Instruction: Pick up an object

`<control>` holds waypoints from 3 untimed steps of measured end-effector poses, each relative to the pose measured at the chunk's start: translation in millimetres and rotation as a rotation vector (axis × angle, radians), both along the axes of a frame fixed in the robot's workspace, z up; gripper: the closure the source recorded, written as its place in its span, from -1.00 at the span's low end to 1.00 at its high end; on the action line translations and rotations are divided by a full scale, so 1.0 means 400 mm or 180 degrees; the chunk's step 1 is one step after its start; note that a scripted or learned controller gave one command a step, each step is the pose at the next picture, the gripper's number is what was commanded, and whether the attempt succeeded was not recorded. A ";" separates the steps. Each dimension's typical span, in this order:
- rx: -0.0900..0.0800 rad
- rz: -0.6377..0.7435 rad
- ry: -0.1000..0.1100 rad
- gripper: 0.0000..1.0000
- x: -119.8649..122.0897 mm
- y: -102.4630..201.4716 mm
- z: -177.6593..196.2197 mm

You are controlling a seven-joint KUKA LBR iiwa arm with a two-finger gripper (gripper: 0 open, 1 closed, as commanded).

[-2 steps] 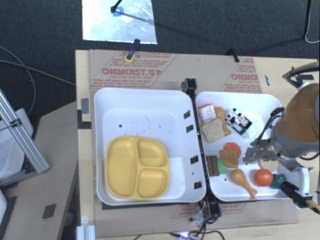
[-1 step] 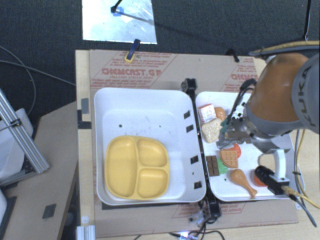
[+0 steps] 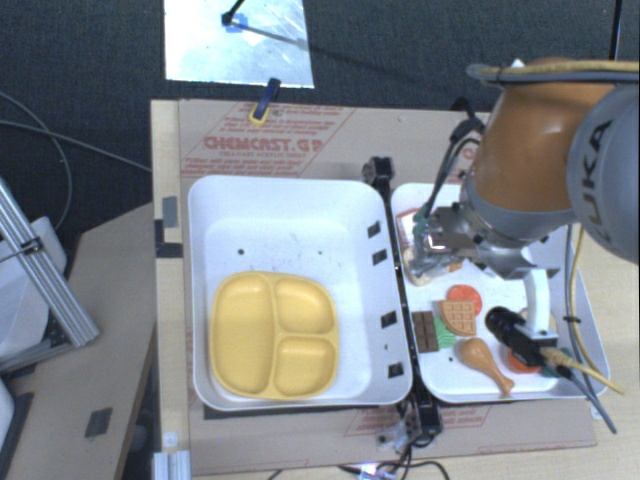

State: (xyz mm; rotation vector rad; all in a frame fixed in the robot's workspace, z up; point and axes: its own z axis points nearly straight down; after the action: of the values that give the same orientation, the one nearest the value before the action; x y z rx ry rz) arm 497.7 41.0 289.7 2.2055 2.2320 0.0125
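Note:
My gripper [image 3: 432, 258] hangs low over the upper left part of the right bin [image 3: 440, 386], under the grey and orange arm. Just below it lie several toy foods: a red round slice [image 3: 466, 294], a tan waffle [image 3: 460, 316], a brown chocolate bar [image 3: 425, 330] and a chicken drumstick [image 3: 484, 360]. A pinkish item [image 3: 409, 231] shows partly at the gripper's left, mostly hidden by it. The arm covers the back of this bin.
The left bin [image 3: 300, 203] holds a yellow compartment plate [image 3: 273, 333] at its front. A divider with black clips [image 3: 390, 268] runs between the bins. An orange-red piece [image 3: 523, 362] lies at the right bin's front right.

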 end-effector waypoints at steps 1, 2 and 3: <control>0.0001 -0.0015 -0.0025 1.00 -0.025 0.026 0.289; -0.0015 -0.0057 0.0018 1.00 -0.027 -0.165 0.211; -0.0006 -0.0030 0.0068 1.00 -0.034 -0.058 -0.285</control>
State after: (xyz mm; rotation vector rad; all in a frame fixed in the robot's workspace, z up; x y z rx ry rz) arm 484.1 17.8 175.7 2.2259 2.2313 -0.0135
